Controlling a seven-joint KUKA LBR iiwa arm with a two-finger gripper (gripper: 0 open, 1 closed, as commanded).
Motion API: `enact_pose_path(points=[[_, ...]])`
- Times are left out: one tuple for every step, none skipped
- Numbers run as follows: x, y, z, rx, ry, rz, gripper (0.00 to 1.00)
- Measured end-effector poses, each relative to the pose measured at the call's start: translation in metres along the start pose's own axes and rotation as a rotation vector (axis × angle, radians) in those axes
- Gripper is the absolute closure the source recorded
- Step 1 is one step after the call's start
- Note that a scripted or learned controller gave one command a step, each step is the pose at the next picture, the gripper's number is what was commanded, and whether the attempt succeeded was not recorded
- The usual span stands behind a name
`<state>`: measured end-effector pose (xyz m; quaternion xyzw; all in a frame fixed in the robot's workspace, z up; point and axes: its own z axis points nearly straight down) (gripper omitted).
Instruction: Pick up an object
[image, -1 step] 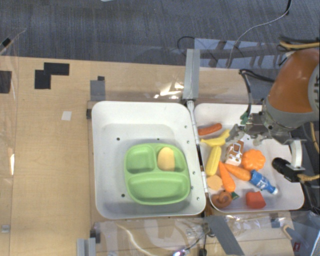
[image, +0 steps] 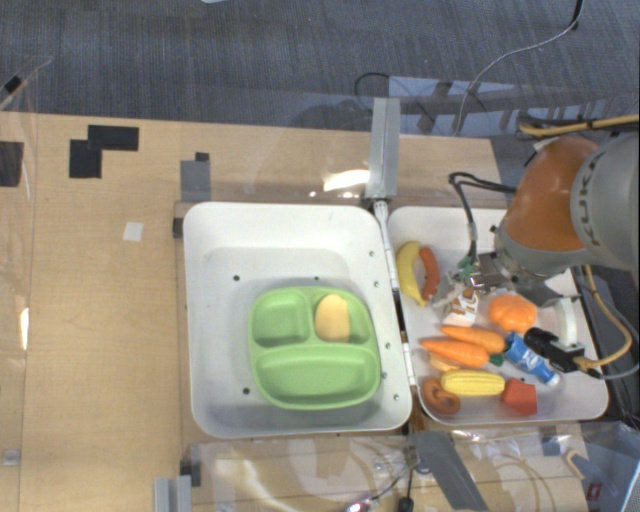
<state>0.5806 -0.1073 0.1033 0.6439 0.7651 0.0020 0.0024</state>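
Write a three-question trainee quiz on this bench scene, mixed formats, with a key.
1. True or false: the green tray sits in the left bin.
2. Multiple choice: the yellow egg-shaped item lies in the tray's A) upper right compartment B) big lower compartment C) upper left compartment.
3. Fill the blank: the banana lies beside a red ____ in the right bin.

Key: 1 true; 2 A; 3 sausage.
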Motion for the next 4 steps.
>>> enact_pose_path(points=[[0.026, 0.039, -0.083, -0.001, 0.000, 0.041, 0.00], [0.008, 0.017, 0.001, -0.001, 0.000, -0.013, 0.00], [0.008, 0.019, -0.011, -0.006, -0.001, -0.014, 1.00], [0.045, 0.084, -0.113, -0.001, -0.001, 0.083, 1.00]])
